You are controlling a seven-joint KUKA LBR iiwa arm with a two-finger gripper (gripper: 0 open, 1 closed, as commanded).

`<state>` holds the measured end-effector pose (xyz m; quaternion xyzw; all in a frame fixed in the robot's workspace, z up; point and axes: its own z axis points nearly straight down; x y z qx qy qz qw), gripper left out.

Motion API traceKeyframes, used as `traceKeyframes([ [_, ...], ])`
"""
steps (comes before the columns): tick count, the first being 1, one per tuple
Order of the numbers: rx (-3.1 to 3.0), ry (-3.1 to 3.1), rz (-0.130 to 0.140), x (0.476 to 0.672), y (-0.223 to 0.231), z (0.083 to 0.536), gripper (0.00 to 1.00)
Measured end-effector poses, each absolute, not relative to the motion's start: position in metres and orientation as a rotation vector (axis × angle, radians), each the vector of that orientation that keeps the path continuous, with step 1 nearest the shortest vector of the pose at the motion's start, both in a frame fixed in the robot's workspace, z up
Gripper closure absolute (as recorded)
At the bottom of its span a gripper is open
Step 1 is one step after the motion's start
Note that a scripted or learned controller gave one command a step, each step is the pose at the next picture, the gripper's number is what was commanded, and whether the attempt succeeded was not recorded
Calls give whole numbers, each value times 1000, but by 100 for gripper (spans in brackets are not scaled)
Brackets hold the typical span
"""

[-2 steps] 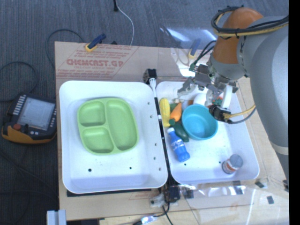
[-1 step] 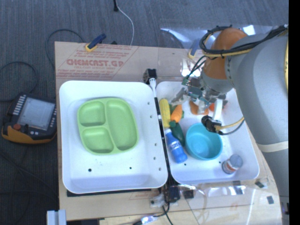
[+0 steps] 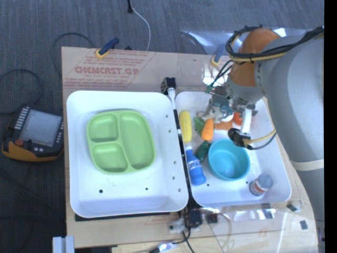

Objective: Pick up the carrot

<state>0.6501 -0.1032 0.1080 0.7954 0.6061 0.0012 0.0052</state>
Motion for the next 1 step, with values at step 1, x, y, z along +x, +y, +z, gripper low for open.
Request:
traceKeyframes([
  [1,2394,2023,7,671,-52,215,100],
])
